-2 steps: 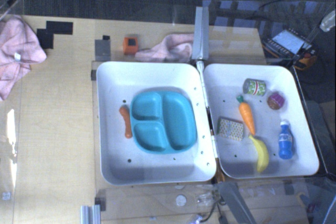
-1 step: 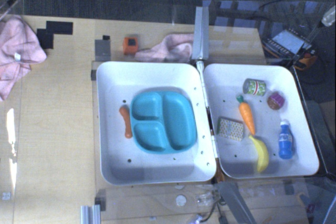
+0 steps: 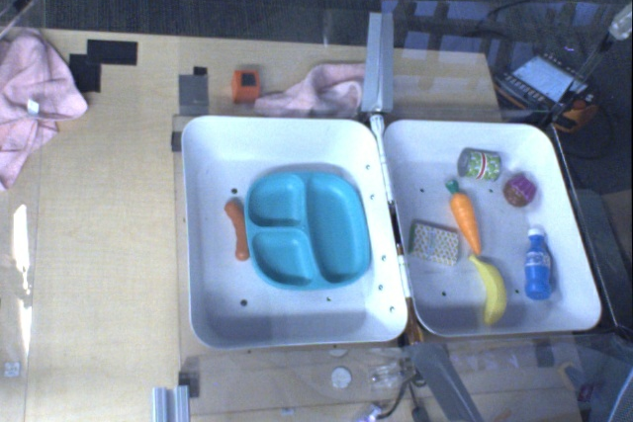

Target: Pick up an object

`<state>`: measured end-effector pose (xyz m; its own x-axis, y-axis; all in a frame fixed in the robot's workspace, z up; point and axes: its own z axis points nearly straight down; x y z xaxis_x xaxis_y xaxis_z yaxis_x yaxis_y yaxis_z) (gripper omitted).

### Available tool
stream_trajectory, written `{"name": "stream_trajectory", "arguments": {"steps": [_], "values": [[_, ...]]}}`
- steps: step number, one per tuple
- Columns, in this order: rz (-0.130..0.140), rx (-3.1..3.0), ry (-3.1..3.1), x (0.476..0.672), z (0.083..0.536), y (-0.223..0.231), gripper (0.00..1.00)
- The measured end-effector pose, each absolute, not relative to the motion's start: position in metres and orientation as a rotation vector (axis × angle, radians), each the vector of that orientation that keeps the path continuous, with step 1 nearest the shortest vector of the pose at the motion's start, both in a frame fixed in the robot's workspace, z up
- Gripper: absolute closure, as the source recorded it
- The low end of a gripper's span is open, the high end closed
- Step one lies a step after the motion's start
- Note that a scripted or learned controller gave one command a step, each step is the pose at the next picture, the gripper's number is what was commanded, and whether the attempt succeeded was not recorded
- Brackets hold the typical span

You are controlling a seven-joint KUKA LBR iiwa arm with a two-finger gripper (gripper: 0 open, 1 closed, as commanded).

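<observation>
Camera view looks down on two white bins set side by side on the wooden surface (image 3: 109,242). Left bin (image 3: 208,311) carries a blue divided plate (image 3: 307,227) with a small orange sausage-shaped toy (image 3: 237,229) just beside its left edge. Right bin (image 3: 569,311) contains a carrot (image 3: 464,220), a banana (image 3: 490,290), a blue bottle (image 3: 536,265), a small tin can (image 3: 480,164), a purple round item (image 3: 519,190) and a speckled sponge (image 3: 435,242). Pink cloth (image 3: 312,92) lies behind the bins. As for the arm's fingers, I cannot tell their state.
</observation>
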<state>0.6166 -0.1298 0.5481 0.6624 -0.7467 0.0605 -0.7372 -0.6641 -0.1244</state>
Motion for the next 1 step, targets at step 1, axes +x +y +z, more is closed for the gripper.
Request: {"name": "stream_trajectory", "arguments": {"steps": [1], "values": [[-0.180, -2.771, 1.244, 0.6180, 0.5608, -0.1287, 1.00]]}}
